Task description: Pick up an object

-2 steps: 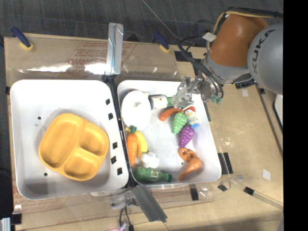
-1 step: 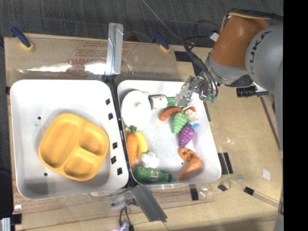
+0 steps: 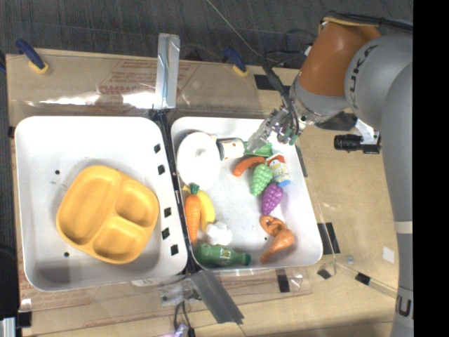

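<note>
1. Two shallow white bins sit side by side on a bench, seen from above at a slant.
2. The left bin (image 3: 28, 188) holds a yellow divided plate (image 3: 106, 213) lying flat near its middle.
3. The right bin (image 3: 309, 216) holds a scatter of toy foods.
4. A white round dish (image 3: 197, 156) lies at its upper left, with a small dark cup (image 3: 230, 148) just beside it.
5. Along the left wall lie a carrot (image 3: 192, 213) and a banana (image 3: 205, 208), touching each other.
6. A green bottle (image 3: 222, 255) lies along the near edge.
7. Green grapes (image 3: 261, 177) and purple grapes (image 3: 271, 197) sit in the middle right, near an orange pepper (image 3: 250, 164).
8. An orange croissant-like piece (image 3: 279, 239) rests at the lower right.
9. The grey arm reaches in from the right, and its gripper (image 3: 279, 133) hangs over the bin's upper right corner, just above the pepper and green grapes.
10. How wide its fingers stand cannot be told, nor whether anything is held.
</note>
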Available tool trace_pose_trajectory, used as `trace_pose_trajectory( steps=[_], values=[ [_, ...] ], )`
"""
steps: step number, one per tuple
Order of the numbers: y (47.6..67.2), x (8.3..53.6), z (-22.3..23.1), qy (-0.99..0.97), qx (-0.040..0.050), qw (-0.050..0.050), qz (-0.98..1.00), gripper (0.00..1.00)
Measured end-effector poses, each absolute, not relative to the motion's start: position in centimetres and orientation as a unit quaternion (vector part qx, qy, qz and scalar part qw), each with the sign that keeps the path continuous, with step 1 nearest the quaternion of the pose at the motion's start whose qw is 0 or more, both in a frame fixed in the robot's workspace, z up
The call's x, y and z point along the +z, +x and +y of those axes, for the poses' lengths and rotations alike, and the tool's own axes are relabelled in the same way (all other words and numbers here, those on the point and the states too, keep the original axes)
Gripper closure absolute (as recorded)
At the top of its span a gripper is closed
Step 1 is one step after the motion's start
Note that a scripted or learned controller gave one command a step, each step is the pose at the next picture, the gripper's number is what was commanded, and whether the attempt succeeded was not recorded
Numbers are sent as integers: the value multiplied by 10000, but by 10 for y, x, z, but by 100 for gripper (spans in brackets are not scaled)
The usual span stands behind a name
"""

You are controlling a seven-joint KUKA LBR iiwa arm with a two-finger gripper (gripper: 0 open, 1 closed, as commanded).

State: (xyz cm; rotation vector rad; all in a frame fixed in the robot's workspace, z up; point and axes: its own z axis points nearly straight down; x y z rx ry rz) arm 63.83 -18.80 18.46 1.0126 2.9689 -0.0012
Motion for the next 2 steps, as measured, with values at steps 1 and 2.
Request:
trace_pose_trajectory(
  steps=[1, 2],
  values=[
    [640, 197, -187, 3195, -5, 52, 9476, 100],
    [639, 181, -182, 4505, -4, -8, 8928, 100]
  ],
)
